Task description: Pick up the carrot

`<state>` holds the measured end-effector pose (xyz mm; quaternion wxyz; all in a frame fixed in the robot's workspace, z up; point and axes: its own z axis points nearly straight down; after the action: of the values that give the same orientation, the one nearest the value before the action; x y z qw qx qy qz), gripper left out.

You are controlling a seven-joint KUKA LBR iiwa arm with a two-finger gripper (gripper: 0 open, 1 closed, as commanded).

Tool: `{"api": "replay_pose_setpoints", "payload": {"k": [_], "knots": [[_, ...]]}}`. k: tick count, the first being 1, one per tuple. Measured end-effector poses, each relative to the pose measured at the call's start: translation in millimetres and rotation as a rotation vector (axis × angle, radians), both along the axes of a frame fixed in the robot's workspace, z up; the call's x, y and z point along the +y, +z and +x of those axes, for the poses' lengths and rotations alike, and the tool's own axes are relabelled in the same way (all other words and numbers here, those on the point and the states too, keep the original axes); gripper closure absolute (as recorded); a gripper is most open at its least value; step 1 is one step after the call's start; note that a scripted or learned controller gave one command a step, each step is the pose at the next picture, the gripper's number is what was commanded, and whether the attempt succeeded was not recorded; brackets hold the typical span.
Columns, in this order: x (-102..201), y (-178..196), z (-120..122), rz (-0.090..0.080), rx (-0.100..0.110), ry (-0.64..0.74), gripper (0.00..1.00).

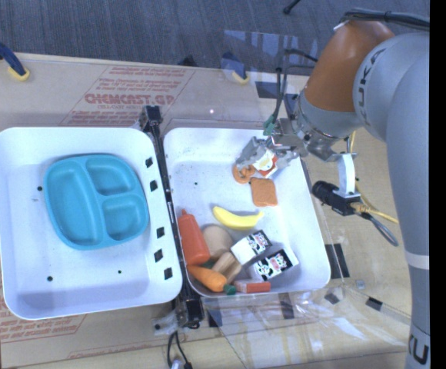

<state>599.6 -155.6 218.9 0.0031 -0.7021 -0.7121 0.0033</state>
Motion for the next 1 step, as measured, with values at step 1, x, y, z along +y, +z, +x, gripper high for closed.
{"api": "replay_pose_setpoints", "payload": {"k": [1], "knots": [[11.3,-86.4,-47.4,0.004,0.003,0.194,0.0]]}}
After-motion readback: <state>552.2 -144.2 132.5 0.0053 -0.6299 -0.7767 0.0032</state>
